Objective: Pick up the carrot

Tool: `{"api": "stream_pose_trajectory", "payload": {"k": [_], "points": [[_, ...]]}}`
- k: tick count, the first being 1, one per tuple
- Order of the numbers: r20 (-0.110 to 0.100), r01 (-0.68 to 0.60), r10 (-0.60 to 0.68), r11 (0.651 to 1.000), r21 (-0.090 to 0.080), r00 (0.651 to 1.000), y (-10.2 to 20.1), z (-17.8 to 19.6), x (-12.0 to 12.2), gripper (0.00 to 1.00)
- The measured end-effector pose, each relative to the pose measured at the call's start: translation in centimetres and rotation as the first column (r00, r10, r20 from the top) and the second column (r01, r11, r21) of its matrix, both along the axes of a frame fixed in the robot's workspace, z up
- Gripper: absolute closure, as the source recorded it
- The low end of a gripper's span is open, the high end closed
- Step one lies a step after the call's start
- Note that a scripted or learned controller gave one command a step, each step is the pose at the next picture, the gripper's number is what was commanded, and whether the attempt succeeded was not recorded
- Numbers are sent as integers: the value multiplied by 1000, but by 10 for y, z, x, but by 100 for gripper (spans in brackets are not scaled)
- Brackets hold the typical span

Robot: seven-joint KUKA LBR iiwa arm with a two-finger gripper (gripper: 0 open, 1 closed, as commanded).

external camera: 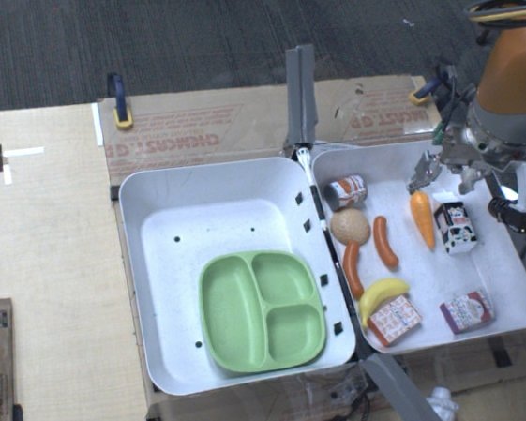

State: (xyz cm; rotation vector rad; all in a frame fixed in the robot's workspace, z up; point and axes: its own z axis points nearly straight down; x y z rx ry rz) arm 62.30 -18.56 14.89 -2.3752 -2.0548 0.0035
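- Approach step by the look of it: carrot [422, 220] lying free on the floor of the right bin [511, 318], not yet lifted
- Gripper [454, 172] hovering over the right bin's far right corner, hanging from the grey arm with its orange band
- Cannot tell whether the claw is released or clenched; too small and cluttered at this angle
- Nothing visibly caught in the claw
- Carrot in the right half of the right bin, nearer the far wall than the near one, just beside a small milk carton [456, 228] on its right, a sausage [385, 243] to its left
- Long axis running roughly far-to-near across the bin, tilted slightly; narrow tip toward the near wall, blunt end toward the far wall
- Next move likely calling for a short shift toward the bin's middle, then descent, the claw closing across the carrot's narrow width
- Little clearance on the carton side, so a risk of nudging it
- Left bin [150, 208] carrying a green divided plate [260, 311]
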Motion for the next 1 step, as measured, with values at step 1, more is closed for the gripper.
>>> {"api": "stream_pose_trajectory", "payload": {"k": [1], "points": [[1,-19,19,1000,0,1000,6,-57,14,0]]}}
